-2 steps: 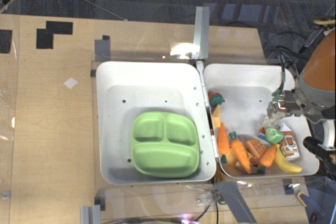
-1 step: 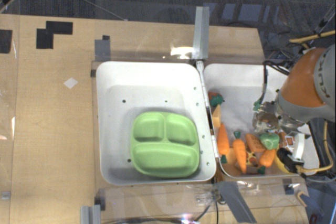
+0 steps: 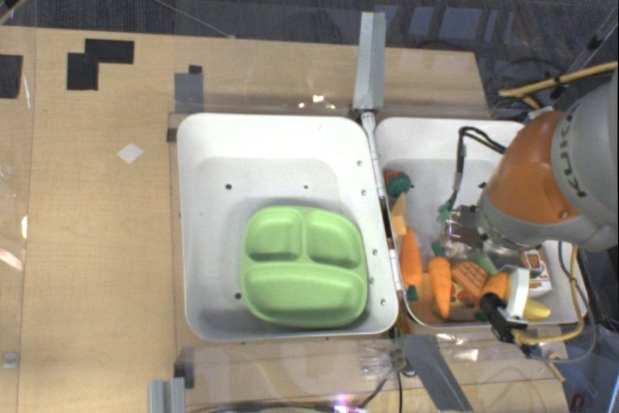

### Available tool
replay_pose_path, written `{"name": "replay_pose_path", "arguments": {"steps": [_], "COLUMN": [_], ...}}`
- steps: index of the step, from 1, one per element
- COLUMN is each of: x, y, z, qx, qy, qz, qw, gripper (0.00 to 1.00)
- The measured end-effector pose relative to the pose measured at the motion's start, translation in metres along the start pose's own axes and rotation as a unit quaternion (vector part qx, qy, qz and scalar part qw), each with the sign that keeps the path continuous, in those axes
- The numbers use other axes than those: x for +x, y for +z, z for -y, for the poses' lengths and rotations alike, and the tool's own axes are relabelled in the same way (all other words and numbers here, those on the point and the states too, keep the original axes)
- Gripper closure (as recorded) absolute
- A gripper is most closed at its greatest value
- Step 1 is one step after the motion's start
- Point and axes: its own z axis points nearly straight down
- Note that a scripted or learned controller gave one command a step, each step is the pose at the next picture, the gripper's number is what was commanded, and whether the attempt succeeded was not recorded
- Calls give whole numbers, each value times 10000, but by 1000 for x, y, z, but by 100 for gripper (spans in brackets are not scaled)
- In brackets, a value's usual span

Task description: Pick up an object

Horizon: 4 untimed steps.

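Arm's orange wrist hangs low over the right bin (image 3: 426,145), which holds the pickable clutter: two toy carrots (image 3: 439,283) lying side by side near the front wall, a waffle-like piece (image 3: 470,279) just beside them, a yellow banana-like item (image 3: 535,310) at the corner, a small red-and-green toy (image 3: 397,181) further back. The pile sits directly under the arm's reach, presumably the picking stock. Pincer (image 3: 462,242) sits above the carrots; whether it is spread or closed I cannot tell. Left bin (image 3: 208,145) carries a green divided tray (image 3: 305,266), lying flat. A white card (image 3: 535,270) carries print, too small to read; partial letters on the grey arm link (image 3: 592,150) likewise.
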Motion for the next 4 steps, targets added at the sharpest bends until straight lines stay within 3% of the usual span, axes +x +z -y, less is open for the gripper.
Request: {"name": "replay_pose_path", "arguments": {"steps": [1,2,3,4], "x": [34,-1,66,67], "y": [-86,0,-85,-92], "z": [-69,-46,-125,-125], "qx": [169,161,153,172], "qy": [-737,-1033,-2016,-2059], "qz": [-28,-41,-51,-47], "qw": [9971,9945,9793,9784], "gripper": [0,0,0,100]}}
